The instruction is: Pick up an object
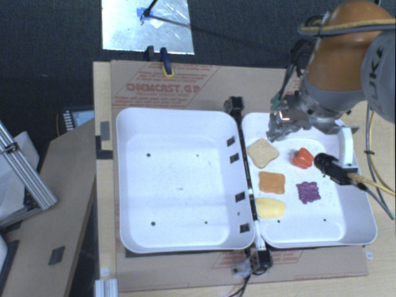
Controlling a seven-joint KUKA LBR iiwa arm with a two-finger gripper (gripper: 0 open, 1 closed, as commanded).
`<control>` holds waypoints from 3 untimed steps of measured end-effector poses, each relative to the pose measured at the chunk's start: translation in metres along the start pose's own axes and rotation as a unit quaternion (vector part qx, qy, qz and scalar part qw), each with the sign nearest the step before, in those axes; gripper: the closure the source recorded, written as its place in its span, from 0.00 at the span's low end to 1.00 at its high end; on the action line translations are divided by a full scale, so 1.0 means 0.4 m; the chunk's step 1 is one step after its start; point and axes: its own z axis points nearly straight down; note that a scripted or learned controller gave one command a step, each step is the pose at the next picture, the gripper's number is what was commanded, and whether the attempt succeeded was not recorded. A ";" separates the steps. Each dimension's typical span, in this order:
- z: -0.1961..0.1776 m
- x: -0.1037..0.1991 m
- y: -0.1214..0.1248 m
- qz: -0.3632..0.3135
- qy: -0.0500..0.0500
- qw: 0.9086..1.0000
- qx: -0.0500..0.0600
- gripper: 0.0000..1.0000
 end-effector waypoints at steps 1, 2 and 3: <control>-0.085 0.183 -0.045 0.001 0.000 1.000 0.002 1.00; -0.360 0.317 -0.193 0.001 0.001 1.000 -0.001 1.00; -0.618 0.430 -0.185 0.003 0.001 1.000 -0.002 1.00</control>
